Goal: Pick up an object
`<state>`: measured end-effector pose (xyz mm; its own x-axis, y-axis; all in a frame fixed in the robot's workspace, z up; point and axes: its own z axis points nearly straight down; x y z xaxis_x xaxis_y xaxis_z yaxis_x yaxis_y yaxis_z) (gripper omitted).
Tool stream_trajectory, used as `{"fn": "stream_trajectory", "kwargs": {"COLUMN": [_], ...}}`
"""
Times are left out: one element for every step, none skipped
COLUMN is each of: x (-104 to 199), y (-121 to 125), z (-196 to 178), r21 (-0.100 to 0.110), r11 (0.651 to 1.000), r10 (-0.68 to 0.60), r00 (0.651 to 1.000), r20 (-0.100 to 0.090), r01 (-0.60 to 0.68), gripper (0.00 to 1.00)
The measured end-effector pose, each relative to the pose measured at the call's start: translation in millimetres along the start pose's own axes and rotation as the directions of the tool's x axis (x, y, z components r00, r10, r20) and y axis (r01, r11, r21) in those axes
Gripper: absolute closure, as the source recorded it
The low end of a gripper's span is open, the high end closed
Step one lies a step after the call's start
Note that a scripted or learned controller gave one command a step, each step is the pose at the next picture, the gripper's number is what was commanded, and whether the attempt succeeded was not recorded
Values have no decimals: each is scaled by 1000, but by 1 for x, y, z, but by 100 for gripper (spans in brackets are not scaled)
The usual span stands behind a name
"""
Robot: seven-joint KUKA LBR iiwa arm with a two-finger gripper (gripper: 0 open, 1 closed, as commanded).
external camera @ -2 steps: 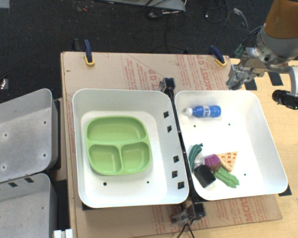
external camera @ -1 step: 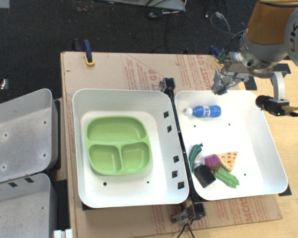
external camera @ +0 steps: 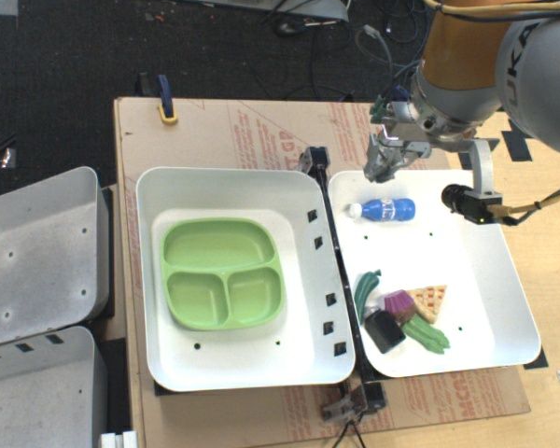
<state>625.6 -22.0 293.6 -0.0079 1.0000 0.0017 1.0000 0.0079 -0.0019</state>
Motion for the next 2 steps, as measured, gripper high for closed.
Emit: {"fn": "stream_trajectory", "kwargs": {"x": [50,105], "y": [-23,-41], "z": [14,24], "r21": [2,2], "r11": [1000,1000], "r10": [0,0], "r00": [1000,1000], "r20": [0,0], "r01": [0,0], "gripper": [100,100]}}
